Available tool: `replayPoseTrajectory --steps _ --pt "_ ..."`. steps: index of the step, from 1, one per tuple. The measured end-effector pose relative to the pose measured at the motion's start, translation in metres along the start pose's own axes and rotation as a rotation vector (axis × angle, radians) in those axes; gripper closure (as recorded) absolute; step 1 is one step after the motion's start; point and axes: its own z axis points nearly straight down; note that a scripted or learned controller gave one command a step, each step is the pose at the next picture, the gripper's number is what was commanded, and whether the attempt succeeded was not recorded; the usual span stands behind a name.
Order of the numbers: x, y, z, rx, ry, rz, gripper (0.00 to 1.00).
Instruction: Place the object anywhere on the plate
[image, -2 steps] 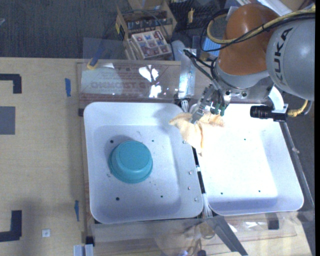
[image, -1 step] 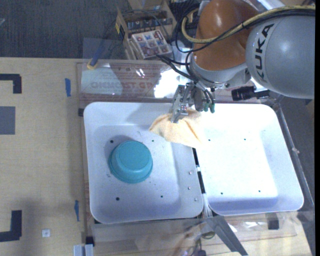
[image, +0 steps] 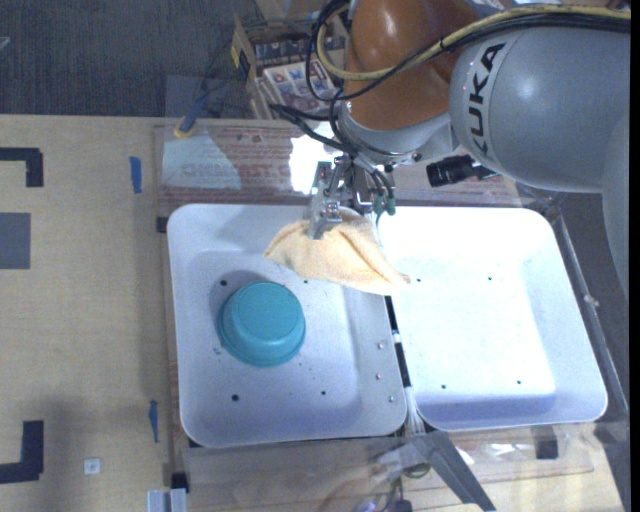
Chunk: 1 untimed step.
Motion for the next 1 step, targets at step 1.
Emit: replayPoseTrajectory --steps 1 --pt "-0.0061 0.052 0.0082 -0.001 0.0 -0.001 1.0"
